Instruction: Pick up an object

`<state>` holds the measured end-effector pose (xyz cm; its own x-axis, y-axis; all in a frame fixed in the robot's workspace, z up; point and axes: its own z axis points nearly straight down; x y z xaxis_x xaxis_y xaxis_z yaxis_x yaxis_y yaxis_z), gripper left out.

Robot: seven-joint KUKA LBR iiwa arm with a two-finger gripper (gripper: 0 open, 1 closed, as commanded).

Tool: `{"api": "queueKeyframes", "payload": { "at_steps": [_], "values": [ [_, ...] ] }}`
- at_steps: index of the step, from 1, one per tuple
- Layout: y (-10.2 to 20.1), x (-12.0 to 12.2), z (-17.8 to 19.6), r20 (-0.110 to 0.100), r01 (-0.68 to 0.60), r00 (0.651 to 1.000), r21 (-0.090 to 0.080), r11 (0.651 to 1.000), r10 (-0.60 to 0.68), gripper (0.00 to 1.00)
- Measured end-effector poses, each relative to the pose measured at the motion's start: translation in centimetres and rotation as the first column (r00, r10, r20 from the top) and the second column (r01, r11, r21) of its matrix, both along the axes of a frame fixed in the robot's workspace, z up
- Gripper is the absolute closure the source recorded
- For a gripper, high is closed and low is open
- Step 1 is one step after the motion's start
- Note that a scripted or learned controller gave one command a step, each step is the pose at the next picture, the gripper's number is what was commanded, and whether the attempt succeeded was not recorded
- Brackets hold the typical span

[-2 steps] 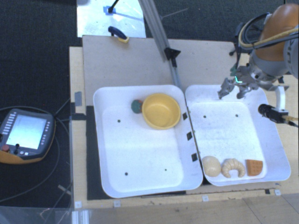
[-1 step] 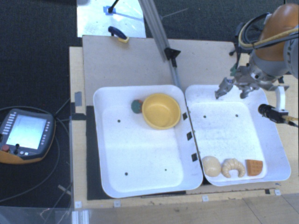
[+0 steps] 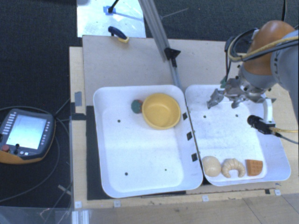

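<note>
Two white bins lay side by side on the bench, and I hung over the right bin [image 3: 280, 153], near its far edge. My pincer [image 3: 225, 101] was spread wide with nothing between its fingers, one fingertip at the left, the other further right, both above bare white floor.

What I could have picked lay well apart from me. Along the near edge of that same bin sat three small things in a row: a pale round bun [image 3: 210, 165], a curled croissant [image 3: 233, 167] just beside it, and an orange waffle square [image 3: 254, 167] next to that (toy food, by the look of it).

Over in the left bin [image 3: 121, 171] a yellow bowl [image 3: 161, 111] stood upright close to the far right corner, with a small dark green object [image 3: 136, 106] touching its left side; what that was, I could not make out.

Off the bench to the left rested a control pendant [image 3: 25, 135] with a lit screen.
</note>
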<state>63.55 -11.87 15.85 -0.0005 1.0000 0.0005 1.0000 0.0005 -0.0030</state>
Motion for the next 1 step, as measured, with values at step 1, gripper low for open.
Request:
{"api": "queueKeyframes", "payload": {
  "at_steps": [1],
  "values": [
    [-0.74,-0.75,-5.44,0.000,0.001,1.000,0.000,1.000,-0.001,0.00]
  ]
}}
